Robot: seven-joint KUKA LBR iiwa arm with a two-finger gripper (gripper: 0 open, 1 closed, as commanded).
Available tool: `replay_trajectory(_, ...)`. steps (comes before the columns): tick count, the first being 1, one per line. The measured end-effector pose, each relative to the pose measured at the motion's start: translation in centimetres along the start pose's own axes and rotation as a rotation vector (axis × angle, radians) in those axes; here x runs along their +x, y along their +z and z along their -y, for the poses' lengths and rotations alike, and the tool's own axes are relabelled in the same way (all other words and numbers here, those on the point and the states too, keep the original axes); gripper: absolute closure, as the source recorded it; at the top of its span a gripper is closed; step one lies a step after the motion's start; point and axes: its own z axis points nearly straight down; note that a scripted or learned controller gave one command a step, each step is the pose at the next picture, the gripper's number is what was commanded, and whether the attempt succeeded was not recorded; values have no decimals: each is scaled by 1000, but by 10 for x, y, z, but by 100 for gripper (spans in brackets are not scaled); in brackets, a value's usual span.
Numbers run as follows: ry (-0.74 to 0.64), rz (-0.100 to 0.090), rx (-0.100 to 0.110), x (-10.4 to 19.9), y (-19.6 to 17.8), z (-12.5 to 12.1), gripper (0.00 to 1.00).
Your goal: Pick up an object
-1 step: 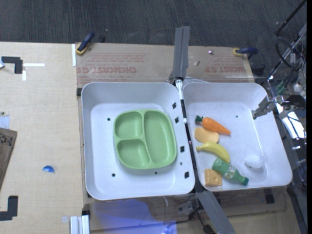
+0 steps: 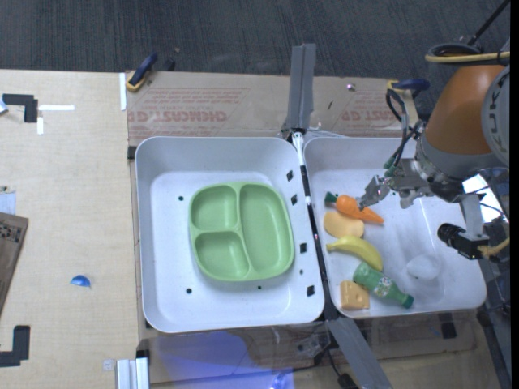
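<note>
Arm: it reaches in from the right, its orange band above the wrist, and sits over the right bin (image 2: 454, 290).
Claw: the claw (image 2: 375, 193) hangs low over the upper left part of the right bin, just beside the carrot (image 2: 354, 207) and seemingly touching its upper right side; whether its jaws are spread or closed I cannot tell, and nothing is visibly lifted in it.
Carrot: it lies on the bin floor, green top toward the divider between the bins.
Other candidates: a pale yellow piece (image 2: 344, 224) sits just below the carrot, a banana (image 2: 357, 252) below that, then a green bottle (image 2: 382, 287) and a small orange block (image 2: 353, 296) near the front wall.
Left bin: the left bin (image 2: 158, 241) holds a green divided plate (image 2: 242, 232), well apart from the claw.
Done: the approach appears complete, with the claw down at the carrot.
Left: by my judgement, a firm grip and the lift are not yet made; every object rests on a bin floor.
</note>
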Motion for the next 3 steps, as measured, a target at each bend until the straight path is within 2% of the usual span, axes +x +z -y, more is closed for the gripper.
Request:
replay_trajectory(1, -168, 0, -2, 14, 64, 3, 0)
replay_trajectory(2, -163, 0, -1, 12, 55, 3, 100)
replay_trajectory(3, -102, 1, -2, 34, -36, -13, 100)
